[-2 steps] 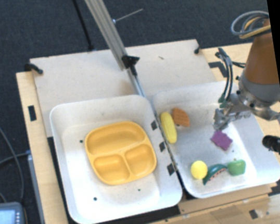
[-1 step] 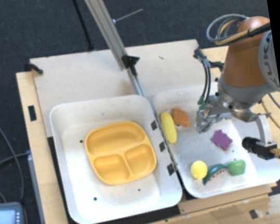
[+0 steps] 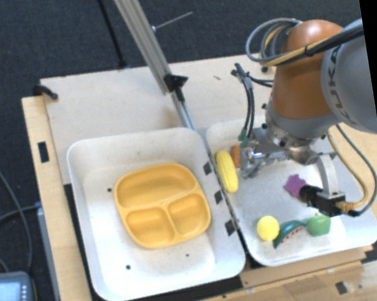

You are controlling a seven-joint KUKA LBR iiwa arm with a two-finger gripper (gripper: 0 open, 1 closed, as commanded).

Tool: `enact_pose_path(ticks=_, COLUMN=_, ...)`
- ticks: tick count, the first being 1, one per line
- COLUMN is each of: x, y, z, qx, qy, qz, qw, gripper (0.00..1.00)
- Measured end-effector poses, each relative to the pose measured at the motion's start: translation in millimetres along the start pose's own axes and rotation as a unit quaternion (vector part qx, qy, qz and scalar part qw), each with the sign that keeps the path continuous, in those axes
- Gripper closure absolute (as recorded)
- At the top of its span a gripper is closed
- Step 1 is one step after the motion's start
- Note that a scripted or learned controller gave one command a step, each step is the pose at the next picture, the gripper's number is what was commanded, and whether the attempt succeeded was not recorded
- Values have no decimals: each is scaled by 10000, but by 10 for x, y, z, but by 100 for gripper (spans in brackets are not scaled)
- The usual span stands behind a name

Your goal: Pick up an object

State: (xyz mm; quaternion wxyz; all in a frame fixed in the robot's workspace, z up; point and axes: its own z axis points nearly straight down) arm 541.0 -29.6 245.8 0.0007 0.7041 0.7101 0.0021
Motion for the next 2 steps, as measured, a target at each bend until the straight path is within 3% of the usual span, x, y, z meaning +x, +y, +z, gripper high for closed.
enact_pose_path(ticks=2, x=1117, y=222, z=-70, qx=15, qy=-1, qz=1, qw=10000, gripper=100)
